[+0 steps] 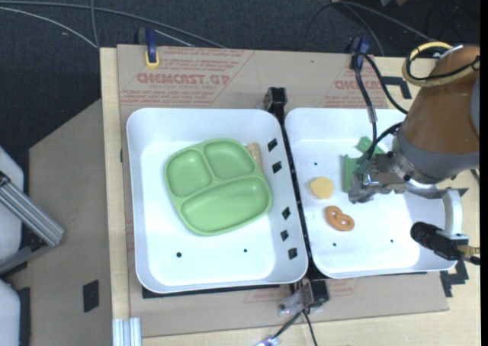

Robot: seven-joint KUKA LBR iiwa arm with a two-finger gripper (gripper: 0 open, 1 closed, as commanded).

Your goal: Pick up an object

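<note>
Bench: we see a brown board under both bins, with red print along its far side, reaching well to the left of the pincer.
Left bin: we find this white bin well to the left of the pincer, past the black clips on the shared edge.
Right bin: we see the pincer low over this white bin, in its middle part.
Arm: we see it coming in from the right, orange band above a grey wrist.
Green divided plate: we find it in the left bin, well to the left of the pincer, three compartments facing up.
Pincer: we cannot tell whether it is apart or together; it points left and down.
Green object: we see it just beside the pincer, partly hidden by it; contact unclear.
Pretzel: we find it near the pincer, below and to its left.
Yellow piece: we see it near the pincer's left, apart from the pretzel.
</note>
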